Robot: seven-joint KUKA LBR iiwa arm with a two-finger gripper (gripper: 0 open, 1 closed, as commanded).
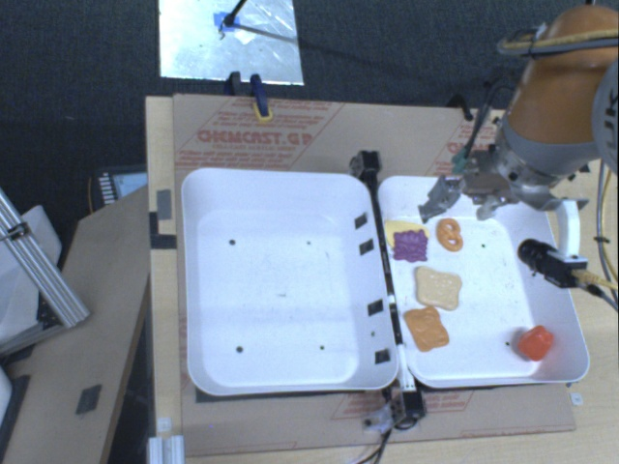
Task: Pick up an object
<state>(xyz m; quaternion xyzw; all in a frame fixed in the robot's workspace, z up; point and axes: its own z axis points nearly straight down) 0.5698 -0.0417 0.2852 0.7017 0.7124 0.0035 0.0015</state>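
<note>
Arm (566,75) cut off by the top and right frame edges; base out of frame. Gripper (462,199) blurry, finger gap unreadable, and it hides part of the right bin's (556,375) far rim. Yellow piece (398,230) half hidden under the purple item (410,246); print on the cardboard sheet (253,135) partly too blurred to read.

robot lab | arm (561,75) | twin white bins (208,187) | test bench (160,143)
</note>
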